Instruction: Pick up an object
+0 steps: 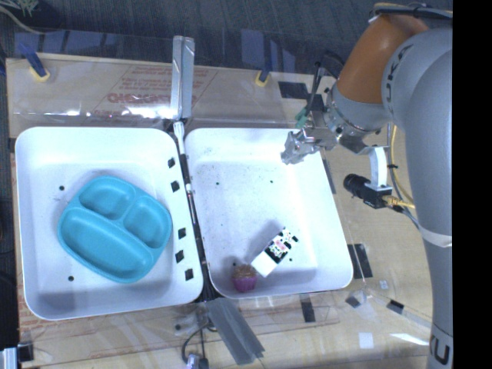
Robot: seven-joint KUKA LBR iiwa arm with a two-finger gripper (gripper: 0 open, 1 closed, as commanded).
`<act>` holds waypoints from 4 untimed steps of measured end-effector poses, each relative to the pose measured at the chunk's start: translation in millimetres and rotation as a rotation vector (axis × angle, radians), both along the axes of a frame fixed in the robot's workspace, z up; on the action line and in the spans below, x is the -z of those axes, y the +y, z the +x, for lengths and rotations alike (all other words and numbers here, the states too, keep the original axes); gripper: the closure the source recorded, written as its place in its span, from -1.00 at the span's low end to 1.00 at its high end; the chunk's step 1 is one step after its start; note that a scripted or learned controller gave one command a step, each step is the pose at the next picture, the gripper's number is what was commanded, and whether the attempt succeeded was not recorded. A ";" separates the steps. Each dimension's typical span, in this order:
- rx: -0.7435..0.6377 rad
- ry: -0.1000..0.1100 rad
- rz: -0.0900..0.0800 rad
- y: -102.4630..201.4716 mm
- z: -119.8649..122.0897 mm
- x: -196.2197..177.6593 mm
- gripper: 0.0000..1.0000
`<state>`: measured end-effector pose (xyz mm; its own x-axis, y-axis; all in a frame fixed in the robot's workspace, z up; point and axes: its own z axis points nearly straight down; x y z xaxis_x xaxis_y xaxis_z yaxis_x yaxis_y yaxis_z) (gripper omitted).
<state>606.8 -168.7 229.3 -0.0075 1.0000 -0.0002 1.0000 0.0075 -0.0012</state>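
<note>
A blue divided plate (115, 227) lies in the left bin (46, 148). In the right bin (231, 175), near the front edge, sit a small white box with black and pink print (275, 252) and a small purple and tan item (245, 277) just left of it. My gripper (298, 148) hangs over the right bin's back right corner, well away from both small objects. Nothing shows between its fingers.
A metal divider (183, 75) runs between the bins at the back. The grey arm with its orange band (384, 52) fills the right side. Black clips (184, 237) line the wall between the bins.
</note>
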 end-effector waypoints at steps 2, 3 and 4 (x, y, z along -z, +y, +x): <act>-0.001 0.000 0.000 -10.5 4.5 -7.1 -1.00; 0.001 0.001 0.000 34.8 -55.9 135.1 -1.00; 0.000 -0.001 0.000 -30.3 7.3 20.2 -1.00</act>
